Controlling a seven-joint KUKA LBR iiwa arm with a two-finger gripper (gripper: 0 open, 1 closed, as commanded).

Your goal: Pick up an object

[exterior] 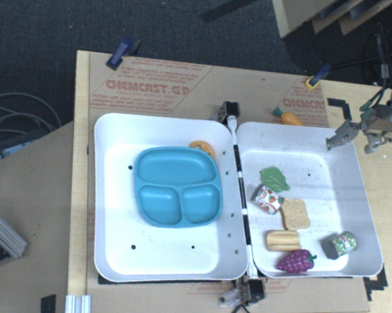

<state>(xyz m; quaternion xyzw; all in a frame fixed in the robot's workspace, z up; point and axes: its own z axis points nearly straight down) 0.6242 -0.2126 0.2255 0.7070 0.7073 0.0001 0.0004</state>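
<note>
Two-finger gripper [356,137] — above right white bin's [360,194] far right corner | fingers spread apart, holding nothing | purple plastic grape bunch [295,261] — near front rim

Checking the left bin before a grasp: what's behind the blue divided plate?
An orange-brown ring-shaped item sits at the far edge of the blue divided plate; the rim covers its near part, so whether they touch is unclear.
</note>
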